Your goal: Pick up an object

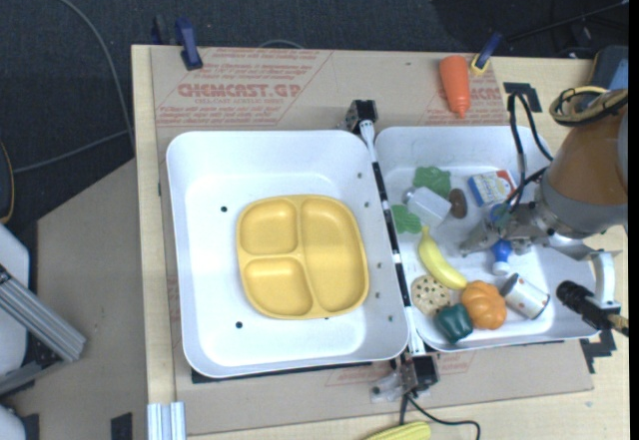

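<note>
**Arm low over the crowded right bin**

The arm (589,179) comes in from the right edge of the frame, its orange band over the right bin's (439,141) right wall. The gripper (496,231) sits low at the right of centre in that bin, among the objects; whether it is clenched or released cannot be told, and nothing is seen between its tips.

The right bin is packed. Along its upper part lie a green piece (433,179), a clear cup (428,204) and a small box (490,188) with blue and red print. A banana (437,263) runs down the bin's left-centre, with a cookie (427,293) just below it near the lower left corner. An orange pumpkin (484,304) and a dark green pepper (452,322) touch each other against the lower rim, and a white can (526,295) lies just right of the pumpkin. A small blue-capped item (501,252) sits close under the gripper (too small to name). Free floor is scarce here, mostly a strip along the lower right.

The left bin (200,228) holds a yellow tray (301,255) near its centre, with bare white floor all round it, widest at left and top.

On the bench (250,84), above the right bin's top edge, a carrot (454,84) lies well apart from the bins
</note>
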Controlling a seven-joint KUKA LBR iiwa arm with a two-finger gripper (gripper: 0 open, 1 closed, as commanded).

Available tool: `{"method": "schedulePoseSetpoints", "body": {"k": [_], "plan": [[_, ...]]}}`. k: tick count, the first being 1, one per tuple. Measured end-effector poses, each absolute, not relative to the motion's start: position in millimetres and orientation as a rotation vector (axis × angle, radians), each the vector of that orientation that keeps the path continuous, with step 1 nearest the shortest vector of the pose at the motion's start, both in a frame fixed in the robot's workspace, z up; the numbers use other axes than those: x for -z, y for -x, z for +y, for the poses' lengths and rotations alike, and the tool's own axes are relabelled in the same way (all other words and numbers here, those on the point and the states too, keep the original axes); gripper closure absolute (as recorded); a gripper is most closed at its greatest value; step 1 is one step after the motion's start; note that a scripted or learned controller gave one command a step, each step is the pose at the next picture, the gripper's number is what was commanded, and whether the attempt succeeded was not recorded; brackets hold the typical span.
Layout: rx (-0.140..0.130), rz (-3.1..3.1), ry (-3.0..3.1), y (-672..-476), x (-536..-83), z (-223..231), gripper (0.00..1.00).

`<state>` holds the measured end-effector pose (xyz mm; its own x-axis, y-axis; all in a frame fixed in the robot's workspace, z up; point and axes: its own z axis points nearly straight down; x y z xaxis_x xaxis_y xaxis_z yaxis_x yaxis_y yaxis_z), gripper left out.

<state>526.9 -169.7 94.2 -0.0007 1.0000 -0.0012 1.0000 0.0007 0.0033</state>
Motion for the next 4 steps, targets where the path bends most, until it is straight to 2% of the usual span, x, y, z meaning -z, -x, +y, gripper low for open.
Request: {"method": "schedulePoseSetpoints", "body": {"k": [1,2,3,4], "plan": [[-0.004,2.218,-2.217,-527.4,-104.1,-169.4,1.00],[-0.002,2.223,-2.219,-550.6,-171.2,-98.4,1.00],[0.000,2.222,-2.218,-572.9,-201.1,-89.7,1.00],[0.001,2.225,-2.222,-570.8,-196.8,-12.5,1.00]]}}
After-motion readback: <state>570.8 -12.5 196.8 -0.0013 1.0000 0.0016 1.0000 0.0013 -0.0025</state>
